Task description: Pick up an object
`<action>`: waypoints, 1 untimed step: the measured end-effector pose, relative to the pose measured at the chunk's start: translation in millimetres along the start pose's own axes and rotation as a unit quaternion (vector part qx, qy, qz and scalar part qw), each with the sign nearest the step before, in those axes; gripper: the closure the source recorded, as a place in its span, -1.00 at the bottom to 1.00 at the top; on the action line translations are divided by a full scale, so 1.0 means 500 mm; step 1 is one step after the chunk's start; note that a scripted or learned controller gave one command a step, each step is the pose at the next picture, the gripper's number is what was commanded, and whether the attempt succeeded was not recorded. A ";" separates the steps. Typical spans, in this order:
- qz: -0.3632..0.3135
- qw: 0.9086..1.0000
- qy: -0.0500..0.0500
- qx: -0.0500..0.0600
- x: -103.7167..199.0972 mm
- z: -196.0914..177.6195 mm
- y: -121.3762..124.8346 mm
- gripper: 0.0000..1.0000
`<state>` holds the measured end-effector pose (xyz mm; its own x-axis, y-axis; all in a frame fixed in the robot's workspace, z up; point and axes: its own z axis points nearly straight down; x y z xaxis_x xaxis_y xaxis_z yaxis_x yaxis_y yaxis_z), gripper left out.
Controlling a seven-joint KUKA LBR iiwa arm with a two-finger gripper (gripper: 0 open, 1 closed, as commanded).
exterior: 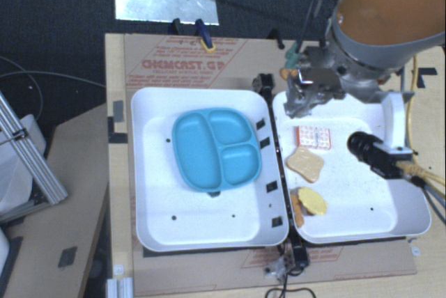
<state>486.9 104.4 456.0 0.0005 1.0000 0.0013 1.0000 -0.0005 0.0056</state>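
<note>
The toast slice [305, 163], my likeliest pick, lies untouched in the right bin [411, 220] between a checkered pink wafer [313, 138] and a yellow piece [312, 201]; I judge nothing grasped, my claw [301, 98] hovering far-left, its spread I cannot tell.

Grey arm [390, 4] with orange band fills upper right of frame; wrist angled down-left, gripper [301, 103] low at centre-right.
</note>
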 end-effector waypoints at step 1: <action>-0.005 1.000 0.000 0.004 0.104 0.073 -0.002 1.00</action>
<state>486.0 156.4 419.7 -0.0085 1.0000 0.0010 1.0000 0.0085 -0.0015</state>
